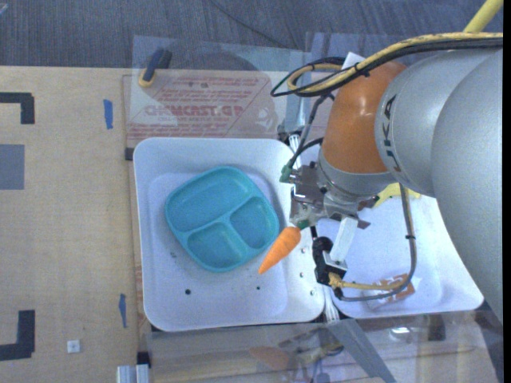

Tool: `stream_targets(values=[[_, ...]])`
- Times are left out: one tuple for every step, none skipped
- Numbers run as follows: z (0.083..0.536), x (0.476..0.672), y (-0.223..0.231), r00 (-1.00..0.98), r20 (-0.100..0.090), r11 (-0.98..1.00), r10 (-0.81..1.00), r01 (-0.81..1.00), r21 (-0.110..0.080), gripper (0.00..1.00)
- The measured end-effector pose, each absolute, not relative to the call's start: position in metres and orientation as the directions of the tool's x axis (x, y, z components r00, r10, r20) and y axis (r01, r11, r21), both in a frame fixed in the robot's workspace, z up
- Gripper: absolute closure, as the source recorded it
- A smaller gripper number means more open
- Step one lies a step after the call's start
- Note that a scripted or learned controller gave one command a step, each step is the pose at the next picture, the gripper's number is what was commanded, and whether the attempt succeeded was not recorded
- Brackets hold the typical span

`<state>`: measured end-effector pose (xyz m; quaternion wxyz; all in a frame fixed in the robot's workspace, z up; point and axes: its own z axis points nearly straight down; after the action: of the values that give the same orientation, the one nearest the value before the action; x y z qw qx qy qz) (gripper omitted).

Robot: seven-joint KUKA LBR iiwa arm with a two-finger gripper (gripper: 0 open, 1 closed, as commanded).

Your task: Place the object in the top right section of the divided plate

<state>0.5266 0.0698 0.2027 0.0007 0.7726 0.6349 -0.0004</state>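
Arm (pixel 431 110) looms over white bins (pixel 152 238) on a wooden bench (pixel 64 238).

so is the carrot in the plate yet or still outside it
Outside. The carrot hangs tilted beside the blue divided plate's lower right rim, thick end up by the claw, tip over the white bin.

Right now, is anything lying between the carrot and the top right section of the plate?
No. In the camera view the carrot sits just off the divided plate, with bare plate rim and white bin floor between.
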Motion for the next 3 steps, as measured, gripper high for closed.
stream_targets(values=[[0.208, 0.525, 0.126, -0.043, -0.001, 0.043, 0.999, 0.999, 0.002, 1.00], [0.209, 0.575, 0.207, -0.059, -0.001, 0.059, 0.998, 0.998, 0.000, 1.00], [0.110, 0.536, 0.218, -0.149, 0.002, 0.149, 0.989, 0.989, 0.022, 1.00]])
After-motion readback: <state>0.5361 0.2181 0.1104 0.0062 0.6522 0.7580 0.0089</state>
